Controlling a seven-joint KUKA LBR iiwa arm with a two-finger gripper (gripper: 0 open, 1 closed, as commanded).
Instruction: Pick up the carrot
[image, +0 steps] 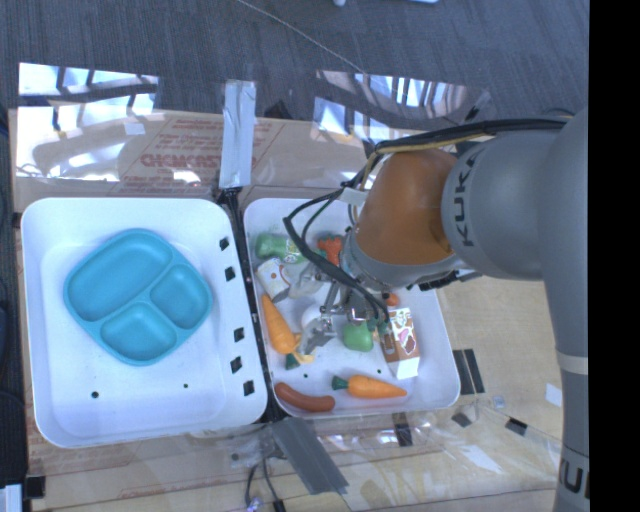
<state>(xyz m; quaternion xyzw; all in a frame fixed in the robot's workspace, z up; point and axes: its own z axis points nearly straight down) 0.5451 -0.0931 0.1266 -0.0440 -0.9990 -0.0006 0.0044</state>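
Two carrots lie in the right bin (432, 375). One carrot (277, 324) lies lengthwise by the bin's left wall. The other carrot (373, 387), with a green top, lies near the front edge. My gripper (335, 322) reaches down into the middle of the bin, between the two carrots and just right of the first one. Its fingers look spread and hold nothing. The orange wrist band (405, 210) covers the back of the bin.
A brown sausage (305, 401) lies at the front left of the right bin. A green vegetable (357, 338) and a small carton (401, 343) sit right of the gripper, and another green item (270, 245) at the back. The left bin (40, 330) holds a blue divided plate (137, 295).
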